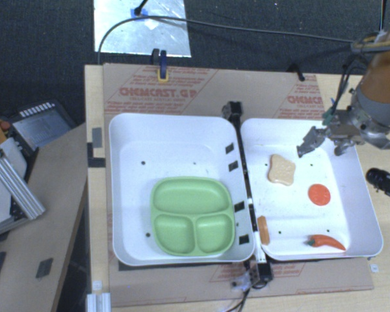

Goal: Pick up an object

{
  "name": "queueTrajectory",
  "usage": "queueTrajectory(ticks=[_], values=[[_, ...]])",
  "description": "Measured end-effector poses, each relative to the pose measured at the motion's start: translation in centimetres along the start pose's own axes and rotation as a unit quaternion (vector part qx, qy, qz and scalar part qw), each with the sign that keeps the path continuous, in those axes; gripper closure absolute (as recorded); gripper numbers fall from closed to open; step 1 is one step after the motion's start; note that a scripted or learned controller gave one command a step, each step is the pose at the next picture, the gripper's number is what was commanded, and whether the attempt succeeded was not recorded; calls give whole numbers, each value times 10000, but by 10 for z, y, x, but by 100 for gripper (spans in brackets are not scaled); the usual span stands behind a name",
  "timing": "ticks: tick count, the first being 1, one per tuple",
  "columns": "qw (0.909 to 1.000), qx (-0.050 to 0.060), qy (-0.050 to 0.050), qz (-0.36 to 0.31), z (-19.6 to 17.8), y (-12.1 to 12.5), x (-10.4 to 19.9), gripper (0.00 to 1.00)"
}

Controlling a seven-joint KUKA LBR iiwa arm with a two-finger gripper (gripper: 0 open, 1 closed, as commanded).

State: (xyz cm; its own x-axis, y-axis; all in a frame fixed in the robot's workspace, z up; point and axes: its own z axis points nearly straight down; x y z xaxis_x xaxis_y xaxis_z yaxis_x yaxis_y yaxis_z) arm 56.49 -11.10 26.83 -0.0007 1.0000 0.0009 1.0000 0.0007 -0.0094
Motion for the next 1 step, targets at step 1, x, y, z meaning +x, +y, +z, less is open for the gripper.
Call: queueTrajectory(ticks=[1], values=[[10000,-56,-6,-11,-6,2,0,0]])
